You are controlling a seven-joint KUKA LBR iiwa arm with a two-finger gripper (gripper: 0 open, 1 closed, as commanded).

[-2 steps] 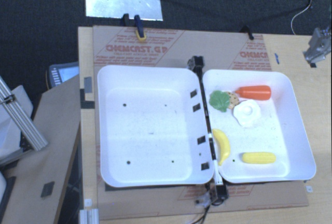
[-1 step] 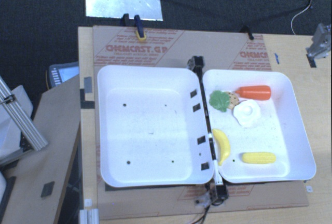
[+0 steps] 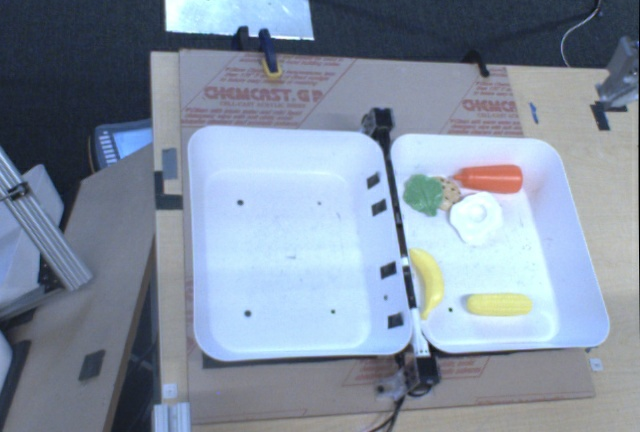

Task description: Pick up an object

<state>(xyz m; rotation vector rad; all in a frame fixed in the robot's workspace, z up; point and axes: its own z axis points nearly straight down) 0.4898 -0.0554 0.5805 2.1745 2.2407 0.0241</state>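
Toys, 5 of them, all in the right bin [image 3: 585, 272], any of which would serve for the pick. Gripper state: cannot tell from this view.

- Corn cob [image 3: 499, 304]: yellow, short cylinder, lying crosswise near the front wall, apart from the rest. Likely hollow moulded plastic, so light and stiff. Best candidate; close across its narrow width at mid-length.
- Banana [image 3: 429, 280]: yellow, curved, smooth skin, lying against the divider side. Probably slick, and the wall crowds 1 side of any approach.
- Carrot [image 3: 490, 178]: orange, tapered, glossy, near the back wall. Taper may squirt out of a pinch; take it at the thick end.
- Fried egg [image 3: 475, 218]: white, flat, wavy edge, pale yolk bump. Too low to pinch easily, white on white floor (hard to judge its edges).
- Broccoli [image 3: 425, 193]: green, knobbly head, touching or nearly touching a small tan piece [image 3: 452, 188] I cannot identify. Bumpy surface should hold well.

Left bin [image 3: 290, 136]: shallow white plastic, rounded corners, scuffed floor. Both bins sit on a brown printed board [image 3: 330, 80] over the bench
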